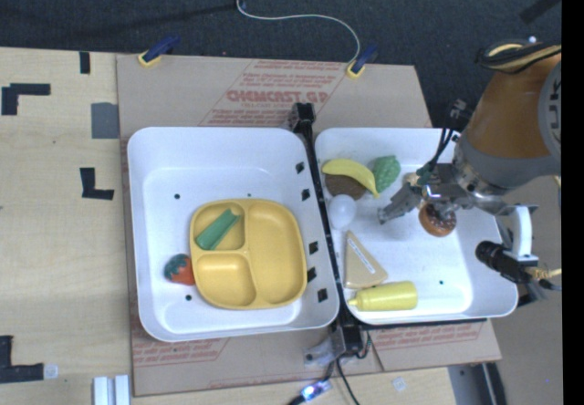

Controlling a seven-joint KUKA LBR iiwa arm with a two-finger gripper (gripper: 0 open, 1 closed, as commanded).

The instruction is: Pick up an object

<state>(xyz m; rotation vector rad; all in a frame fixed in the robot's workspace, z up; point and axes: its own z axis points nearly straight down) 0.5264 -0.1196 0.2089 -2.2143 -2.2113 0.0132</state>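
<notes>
My gripper [418, 210] hangs low over the right bin [456, 298], near its right side, and is open. One grey finger [394, 209] points down-left toward the bin's middle. A small round brown object [438, 222] lies on the bin floor just right of the gripper's middle, touching or nearly touching it; nothing is clamped. To the left lie a yellow banana [354, 173] over a brown piece [345, 186], a green leafy toy [386, 171] and a white ball [340, 209].
A tan wedge [362, 264] and a yellow bottle [384, 297] lie at the right bin's front. The left bin [151, 175] holds a yellow divided plate [265, 257] with a green piece [216, 230], and a red-orange item [179, 270] beside it.
</notes>
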